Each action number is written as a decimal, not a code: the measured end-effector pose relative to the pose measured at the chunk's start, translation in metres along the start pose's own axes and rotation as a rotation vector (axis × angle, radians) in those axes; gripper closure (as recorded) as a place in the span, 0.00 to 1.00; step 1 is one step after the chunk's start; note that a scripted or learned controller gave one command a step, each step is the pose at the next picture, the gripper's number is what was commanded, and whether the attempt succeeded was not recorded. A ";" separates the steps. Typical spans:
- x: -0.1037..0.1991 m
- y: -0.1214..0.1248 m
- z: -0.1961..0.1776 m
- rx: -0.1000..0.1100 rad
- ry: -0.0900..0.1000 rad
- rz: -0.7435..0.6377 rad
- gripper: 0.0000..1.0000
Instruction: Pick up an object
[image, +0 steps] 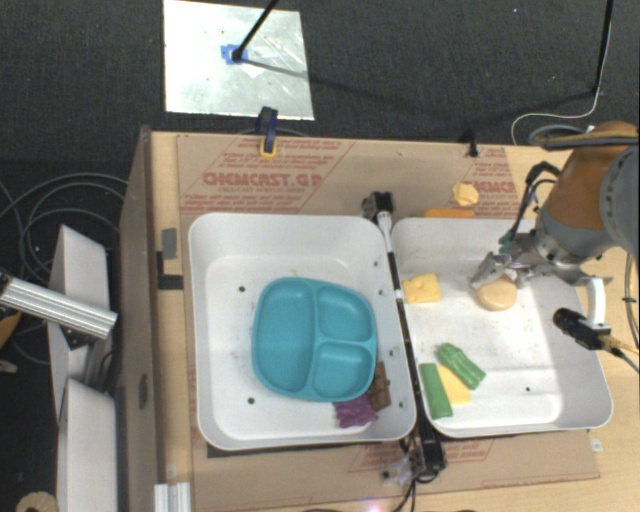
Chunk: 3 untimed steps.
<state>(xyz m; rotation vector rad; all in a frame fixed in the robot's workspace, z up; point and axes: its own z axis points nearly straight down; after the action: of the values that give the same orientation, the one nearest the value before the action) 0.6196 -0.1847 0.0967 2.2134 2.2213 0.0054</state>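
Task's thing, by my read: small rounded tan lump, looks like a toy bread roll or potato (496, 295), lying on the floor of the right white bin (575, 395), upper middle part, well clear of the walls. Gripper (508, 266) sits right over its top edge, fingertips touching or nearly touching it; fingers look splayed apart on either side of the lump's upper part, not closed on it, so nothing is held yet

Handling guess: light, smooth plastic or foam, curved all over, so it may squirt out of a pinch or roll. Best to straddle its short axis at the widest middle and come down low before closing

Look: pale tan, matte, oval, no visible markings

Nearby in the same bin: pale yellow cheese-like wedge (421, 289) to the left near the divider, well apart from the lump; lower down a green bumpy pickle-shaped toy (462, 365), a flat yellow piece (453, 388) and a green stick (434, 391) clustered together. Left white bin (215, 260) holds a teal divided plate (315, 338) with a purple toy (352, 411) and a brown piece (381, 390) at its lower edge
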 end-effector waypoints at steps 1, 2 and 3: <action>0.046 0.053 0.012 -0.001 0.003 -0.006 1.00; 0.042 0.050 0.012 0.003 0.001 -0.001 0.00; 0.039 -0.050 0.013 0.014 0.003 0.006 0.00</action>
<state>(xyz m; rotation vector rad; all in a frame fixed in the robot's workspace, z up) 0.5694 -0.1457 0.0837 2.2288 2.2231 -0.0064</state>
